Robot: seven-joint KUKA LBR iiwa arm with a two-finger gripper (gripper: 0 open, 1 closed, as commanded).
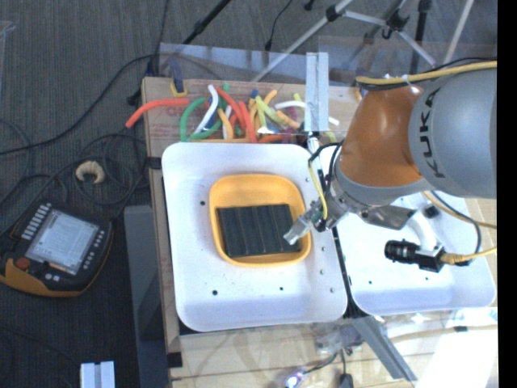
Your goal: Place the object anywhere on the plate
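A yellow plate (254, 188) sits in the middle of the left white bin (194, 273). A dark ribbed rectangular object (254, 229) lies flat on the plate and covers most of its floor. My gripper (297, 230) hangs at the plate's right rim, over the object's right edge. One grey finger (296, 231) points down and left toward the object. The arm's orange band and grey wrist loom above the seam between the two bins and hide much of the right bin.
The right white bin (420, 285) lies under the arm, with a black cylindrical camera part (408, 253) above it. Coloured cables (234, 111) pile along the bench's back edge. A teach pendant (52, 249) rests on the floor at the left.
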